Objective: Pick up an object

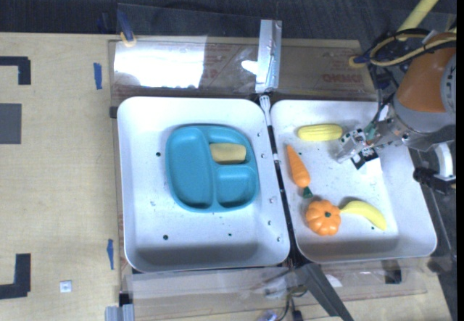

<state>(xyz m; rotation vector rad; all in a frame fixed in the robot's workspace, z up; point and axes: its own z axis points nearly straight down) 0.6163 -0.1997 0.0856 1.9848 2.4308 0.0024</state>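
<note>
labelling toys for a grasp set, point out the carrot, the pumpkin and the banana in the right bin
carrot [297,167]: camera view, middle of its orange body
pumpkin [322,217]: camera view, centre of its orange top
banana [365,213]: camera view, midway along its yellow curve

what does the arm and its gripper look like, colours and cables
The grey arm carries a broad orange band above the wrist. Black and yellow cables loop beside it. The small two-finger gripper is pale grey metal with black parts.
</note>
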